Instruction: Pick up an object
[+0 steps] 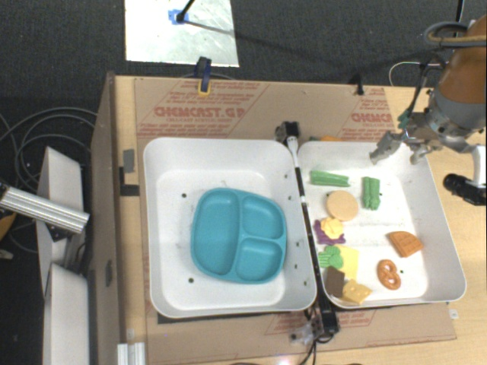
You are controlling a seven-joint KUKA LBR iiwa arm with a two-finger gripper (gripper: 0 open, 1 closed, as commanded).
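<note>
Several small toy foods are lying in the right bin (441, 226). The nearest, a green ridged piece (370, 192), is looking light, stiff and a little slippery, so gripping across its narrow middle is probably best. The pincer (401, 147) is hovering open over the bin's far edge, holding nothing.

Two bins (221, 152), one plate (238, 235), nine toy foods (342, 204).
</note>
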